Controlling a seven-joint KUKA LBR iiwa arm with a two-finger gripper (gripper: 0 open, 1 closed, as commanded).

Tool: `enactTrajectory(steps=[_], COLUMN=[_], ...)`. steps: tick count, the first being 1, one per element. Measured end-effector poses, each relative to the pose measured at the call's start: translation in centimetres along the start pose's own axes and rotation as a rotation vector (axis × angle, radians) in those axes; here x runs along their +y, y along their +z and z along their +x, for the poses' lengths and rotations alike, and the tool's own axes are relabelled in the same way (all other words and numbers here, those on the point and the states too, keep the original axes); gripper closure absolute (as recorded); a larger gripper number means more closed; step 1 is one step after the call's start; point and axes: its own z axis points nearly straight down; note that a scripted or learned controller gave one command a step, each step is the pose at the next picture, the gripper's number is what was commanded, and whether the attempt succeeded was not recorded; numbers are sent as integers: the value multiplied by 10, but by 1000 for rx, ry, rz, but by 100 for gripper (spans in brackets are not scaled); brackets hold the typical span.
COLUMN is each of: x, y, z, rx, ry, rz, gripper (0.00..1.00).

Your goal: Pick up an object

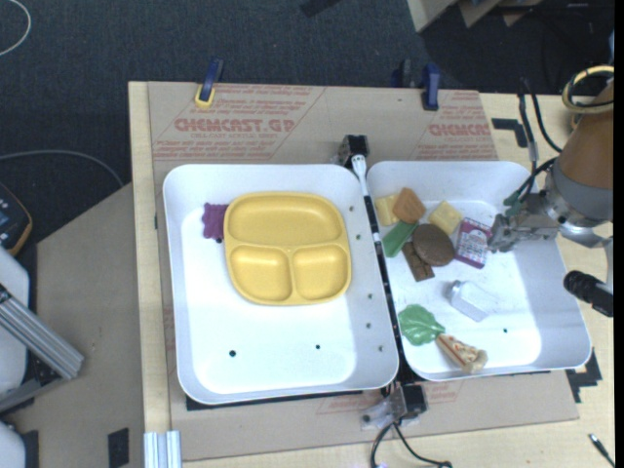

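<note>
We observe the arm (585, 164) reaching in from the right over the right bin (546, 354), with its gripper (499, 234) low above the bin's upper right area. We cannot tell how the gripper is set, as the view does not resolve it. Just beside the gripper, on its left, lies a small maroon and white packet (472, 243); whether the two touch we cannot say, and we see nothing gripped. Left of the packet we note a cluster: a dark brown round piece (434, 246), an orange-brown piece (409, 204), two pale yellow blocks (446, 217) and (387, 209), and a green strip (396, 238) against the bin's left wall. Below the gripper, near the bin's middle, sits a small white block (470, 300), apart from the cluster. Toward the near edge lie a green leaf-like item (419, 324) and, just beside it, a pizza-slice toy (461, 351). In the left bin (195, 291) we record a yellow divided tray (288, 246) resting flat, with a purple item (214, 220) touching its left rim. Both bins rest on a brown board (292, 115) held by clamps (207, 88) at the far edge.
</note>
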Motion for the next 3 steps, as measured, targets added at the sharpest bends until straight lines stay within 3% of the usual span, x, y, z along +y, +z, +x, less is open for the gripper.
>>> enactTrajectory(steps=[2, 3], x=[6, 6], y=[-76, -86], z=[-6, 49], rx=[0, 5], ry=[1, -4], rz=[1, 7], gripper=[100, 100])
